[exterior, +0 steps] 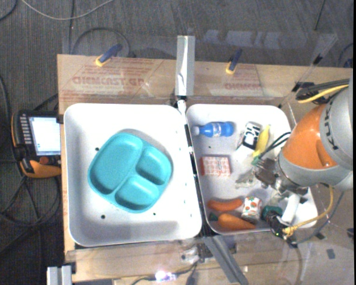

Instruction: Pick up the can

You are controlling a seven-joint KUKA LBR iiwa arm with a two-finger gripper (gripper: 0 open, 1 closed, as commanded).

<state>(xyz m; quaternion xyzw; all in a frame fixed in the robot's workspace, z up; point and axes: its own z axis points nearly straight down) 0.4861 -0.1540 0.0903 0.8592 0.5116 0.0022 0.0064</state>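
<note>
**Q.** What lies in each bin?

**A.** Left bin [77, 218]: a teal divided plate [130, 170], three compartments, set at a slant near the middle. Right bin [196, 114]: a blue bottle [216, 129] on its side by the far wall; a red-and-white box [216, 166] flat on the floor, toward the left wall; two orange carrots [228, 213] side by side along the near wall; a small white cube [251, 206] with coloured marks, touching or just beside the carrots.

**Q.** Where is the can?

**A.** Probably the short black-and-white object [250, 134] in the far part of the right bin, just right of the blue bottle. Its outline is too small and blurred to be sure. A yellow object [263, 139] lies against its right side.

**Q.** Where is the arm?

**A.** The grey arm [320, 171] with its orange band [305, 144] enters from the right and covers the right edge of the right bin. The gripper [260, 174] sits low over the bin's middle right, nearer the camera than the supposed can and apart from it, right of the red-and-white box and beyond the white cube.

**Q.** Is the gripper open or closed?

**A.** I cannot tell: the metal parts at its tip blur into the white floor. Nothing can be seen held in it.

**Q.** What surrounds the bins?

**A.** A brown board [136, 79] under both, a handheld pendant [38, 136] with a lit screen at the left, and cables [47, 5] on the dark floor.
</note>
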